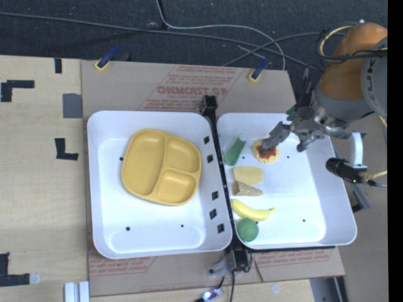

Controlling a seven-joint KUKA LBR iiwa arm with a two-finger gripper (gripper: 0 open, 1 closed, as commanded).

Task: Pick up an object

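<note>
A small round red-and-yellow toy [266,151] lies toward twelve o'clock in the right bin [327,222], one tip of the spread-fingered gripper [284,141] touching it without clamping it — a glossy banana [252,211] at six o'clock, a yellow compartmented plate [161,167] at nine in the left bin [104,187].

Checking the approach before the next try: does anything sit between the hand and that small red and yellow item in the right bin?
Nothing visible does. The hand is right at the small red and yellow item. The green pepper-like piece and pale yellow piece lie beside it, to the camera's left and below.
</note>
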